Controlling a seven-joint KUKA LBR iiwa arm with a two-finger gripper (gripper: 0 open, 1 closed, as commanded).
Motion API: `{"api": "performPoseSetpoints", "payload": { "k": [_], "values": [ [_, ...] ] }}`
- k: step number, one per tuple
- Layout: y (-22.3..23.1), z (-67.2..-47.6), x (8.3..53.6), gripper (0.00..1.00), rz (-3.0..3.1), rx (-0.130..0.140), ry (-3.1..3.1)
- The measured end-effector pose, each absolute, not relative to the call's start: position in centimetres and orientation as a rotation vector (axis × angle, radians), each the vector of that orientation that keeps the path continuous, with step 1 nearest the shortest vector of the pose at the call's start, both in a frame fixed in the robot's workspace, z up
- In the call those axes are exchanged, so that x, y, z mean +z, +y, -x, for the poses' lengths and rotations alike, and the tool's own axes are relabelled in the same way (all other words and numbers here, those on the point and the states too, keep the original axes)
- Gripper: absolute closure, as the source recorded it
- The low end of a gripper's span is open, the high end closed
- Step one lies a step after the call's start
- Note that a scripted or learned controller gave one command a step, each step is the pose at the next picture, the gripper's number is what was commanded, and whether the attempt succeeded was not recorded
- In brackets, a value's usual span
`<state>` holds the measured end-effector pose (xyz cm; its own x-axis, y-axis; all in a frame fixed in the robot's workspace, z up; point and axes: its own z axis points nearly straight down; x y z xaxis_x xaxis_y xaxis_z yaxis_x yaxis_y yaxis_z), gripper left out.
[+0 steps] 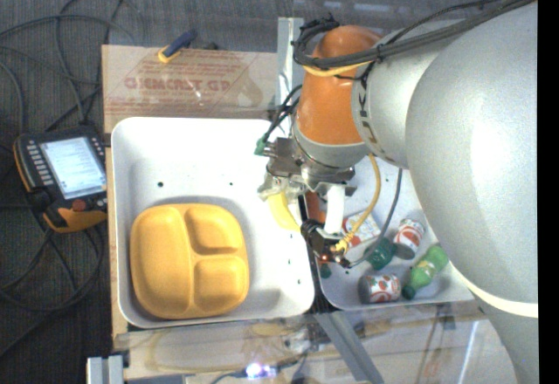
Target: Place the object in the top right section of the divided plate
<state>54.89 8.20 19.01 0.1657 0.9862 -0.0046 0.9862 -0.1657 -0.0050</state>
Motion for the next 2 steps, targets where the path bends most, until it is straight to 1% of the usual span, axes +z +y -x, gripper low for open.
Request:
{"api": "performPoseSetpoints", "payload": {
  "k": [1, 2],
  "values": [
    [13.2, -52.0, 19.7, 1.00, 2.205, 0.009, -2.235],
    [12.9, -48.3, 19.2, 1.00, 2.334, 0.011, -2.097]
  ]
}}
